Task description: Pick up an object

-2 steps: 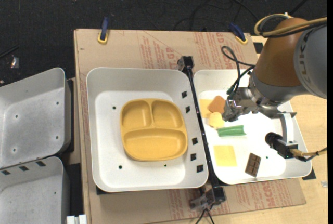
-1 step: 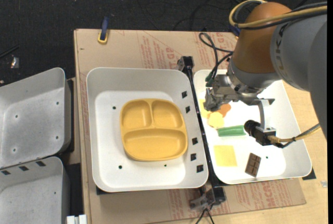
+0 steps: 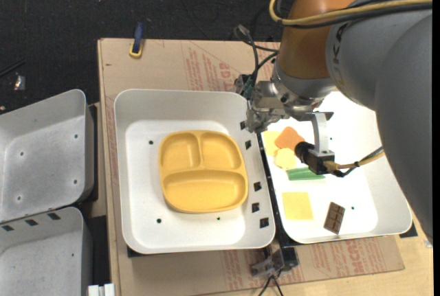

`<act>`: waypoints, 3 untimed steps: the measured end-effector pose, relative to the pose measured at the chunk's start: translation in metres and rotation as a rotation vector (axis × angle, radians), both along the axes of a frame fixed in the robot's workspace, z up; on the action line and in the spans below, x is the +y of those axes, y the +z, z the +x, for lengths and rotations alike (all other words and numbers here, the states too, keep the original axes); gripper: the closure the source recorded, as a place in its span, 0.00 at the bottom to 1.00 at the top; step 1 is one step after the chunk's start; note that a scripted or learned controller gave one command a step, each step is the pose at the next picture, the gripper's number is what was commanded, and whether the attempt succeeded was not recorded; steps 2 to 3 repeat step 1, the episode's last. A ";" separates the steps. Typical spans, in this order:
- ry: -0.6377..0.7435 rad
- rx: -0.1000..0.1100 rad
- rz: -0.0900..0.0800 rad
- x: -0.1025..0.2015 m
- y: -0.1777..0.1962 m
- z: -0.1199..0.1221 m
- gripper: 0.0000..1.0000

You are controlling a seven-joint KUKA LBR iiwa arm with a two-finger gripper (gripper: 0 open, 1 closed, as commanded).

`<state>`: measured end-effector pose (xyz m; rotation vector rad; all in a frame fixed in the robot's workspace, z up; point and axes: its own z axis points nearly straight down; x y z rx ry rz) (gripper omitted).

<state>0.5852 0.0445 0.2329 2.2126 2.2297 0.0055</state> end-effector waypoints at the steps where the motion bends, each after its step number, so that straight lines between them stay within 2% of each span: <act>1: -0.001 0.001 -0.001 0.047 -0.009 0.030 1.00; 3: -0.001 0.001 -0.001 0.047 -0.009 0.030 1.00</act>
